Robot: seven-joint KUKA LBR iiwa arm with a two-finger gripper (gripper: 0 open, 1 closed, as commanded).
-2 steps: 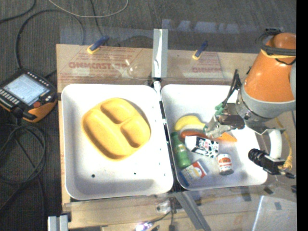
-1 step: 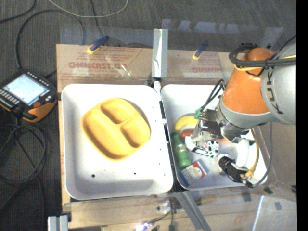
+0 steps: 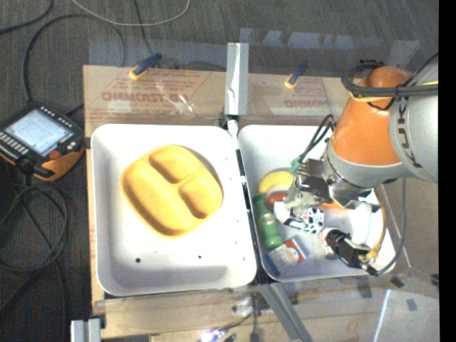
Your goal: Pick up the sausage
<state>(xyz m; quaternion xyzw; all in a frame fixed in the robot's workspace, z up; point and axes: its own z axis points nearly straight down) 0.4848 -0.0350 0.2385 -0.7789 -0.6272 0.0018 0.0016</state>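
My gripper [image 3: 305, 199] hangs low over the middle of the right bin [image 3: 249, 155], under the orange wrist band. A small reddish piece [image 3: 277, 199] that may be the sausage lies just left of the gripper, between a yellow fruit [image 3: 274, 182] and a green bottle [image 3: 268, 228]. Another orange-red strip [image 3: 333, 206] shows just right of the gripper, partly hidden by the arm. I cannot tell which of the two is the sausage. Nothing visibly sits in the gripper.
A black-and-white spotted item [image 3: 311, 221] and a small red-and-white packet [image 3: 288, 255] lie near the right bin's front. The left bin [image 3: 107, 262] holds a yellow divided plate [image 3: 172, 189]. A teach pendant [image 3: 39, 140] lies on the floor at the left.
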